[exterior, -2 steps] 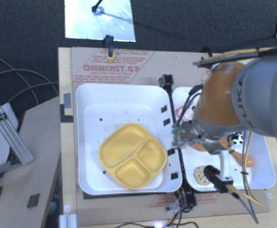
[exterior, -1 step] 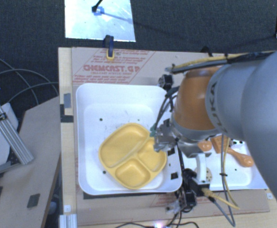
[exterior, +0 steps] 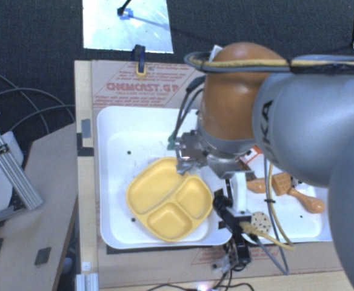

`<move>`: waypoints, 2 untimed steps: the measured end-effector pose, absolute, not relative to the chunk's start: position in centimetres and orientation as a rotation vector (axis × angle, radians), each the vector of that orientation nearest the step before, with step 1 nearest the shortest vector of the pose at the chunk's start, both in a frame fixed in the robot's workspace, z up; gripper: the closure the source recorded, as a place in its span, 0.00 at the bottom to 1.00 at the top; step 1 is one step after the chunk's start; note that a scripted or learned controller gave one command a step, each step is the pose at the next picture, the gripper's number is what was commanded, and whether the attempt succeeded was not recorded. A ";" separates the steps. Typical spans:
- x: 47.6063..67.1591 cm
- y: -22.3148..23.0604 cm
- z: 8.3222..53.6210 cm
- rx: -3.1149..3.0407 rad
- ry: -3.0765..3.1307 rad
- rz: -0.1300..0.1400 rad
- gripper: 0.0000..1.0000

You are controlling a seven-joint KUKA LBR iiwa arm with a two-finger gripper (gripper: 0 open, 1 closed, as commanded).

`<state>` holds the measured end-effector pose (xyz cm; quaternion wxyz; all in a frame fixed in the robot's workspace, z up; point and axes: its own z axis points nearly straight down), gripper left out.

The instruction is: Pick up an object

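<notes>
A yellow three-compartment tray (exterior: 165,202) lies in the front half of the left white bin (exterior: 113,162). The arm's orange band and grey wrist hang over the seam between the two bins. Below the wrist, the gripper (exterior: 184,161) reaches down at the tray's far rim, right by its upper right edge. The wrist body hides most of the gripper. I cannot tell whether it touches the tray.
In the right bin (exterior: 313,229) lie a wooden brush (exterior: 289,185), a round cream perforated piece (exterior: 260,222) and a red-and-white packet (exterior: 253,156) partly under the arm. Cables hang at the front edge. Cardboard lies behind the bins.
</notes>
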<state>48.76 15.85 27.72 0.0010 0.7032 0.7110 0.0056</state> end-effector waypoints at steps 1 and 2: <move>48.9 23.7 16.6 2.217 2.235 -0.011 1.00; 54.0 23.6 8.5 2.218 2.221 0.015 1.00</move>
